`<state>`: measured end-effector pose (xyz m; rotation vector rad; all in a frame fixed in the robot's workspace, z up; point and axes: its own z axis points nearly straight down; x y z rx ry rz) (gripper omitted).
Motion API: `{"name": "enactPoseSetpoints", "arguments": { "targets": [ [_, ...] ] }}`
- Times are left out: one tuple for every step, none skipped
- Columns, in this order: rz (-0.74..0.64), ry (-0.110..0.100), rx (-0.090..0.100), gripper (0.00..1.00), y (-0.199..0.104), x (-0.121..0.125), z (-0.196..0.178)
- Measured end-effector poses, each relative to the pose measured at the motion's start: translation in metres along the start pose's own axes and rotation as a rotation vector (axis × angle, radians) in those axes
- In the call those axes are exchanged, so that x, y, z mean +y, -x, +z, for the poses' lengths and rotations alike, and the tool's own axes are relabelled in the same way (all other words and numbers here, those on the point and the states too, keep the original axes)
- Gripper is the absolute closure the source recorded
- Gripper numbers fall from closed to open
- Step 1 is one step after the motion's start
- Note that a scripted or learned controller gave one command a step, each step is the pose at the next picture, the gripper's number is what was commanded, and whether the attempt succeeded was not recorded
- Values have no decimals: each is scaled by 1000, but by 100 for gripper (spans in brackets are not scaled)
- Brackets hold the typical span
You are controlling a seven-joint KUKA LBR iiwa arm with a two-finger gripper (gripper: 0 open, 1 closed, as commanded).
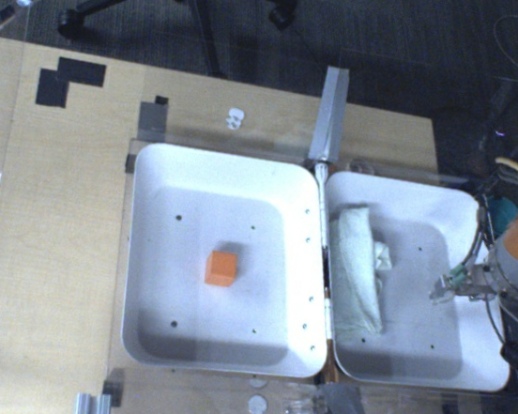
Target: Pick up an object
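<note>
hand (444, 287): over right bin's (409, 363) right edge, grip state unclear | orange block (221, 268): middle of left bin (156, 235), well apart | white cloth (359, 268): right bin's left side

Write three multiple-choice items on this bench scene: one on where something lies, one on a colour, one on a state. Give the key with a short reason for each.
1. Where does the small block lie?
A. In the left bin
B. In the right bin
C. On the wooden bench outside both bins

2. What colour is that block?
A. Blue
B. Orange
C. Green

3. How does the white cloth in the right bin lie?
A. Spread flat over the whole floor
B. Hanging over the far rim
C. Bunched into a long roll along the bin's left side

Key: 1 A, it sits near the middle of the left bin. 2 B, it is plainly orange against the white floor. 3 C, the cloth forms a rolled bundle beside the divider.
</note>
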<state>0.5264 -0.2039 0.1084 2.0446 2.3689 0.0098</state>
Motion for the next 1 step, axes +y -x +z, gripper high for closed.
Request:
{"name": "enactPoseSetpoints", "arguments": {
  "targets": [
    [7, -7, 2, 100, 10, 62, -82]
  ]
}}
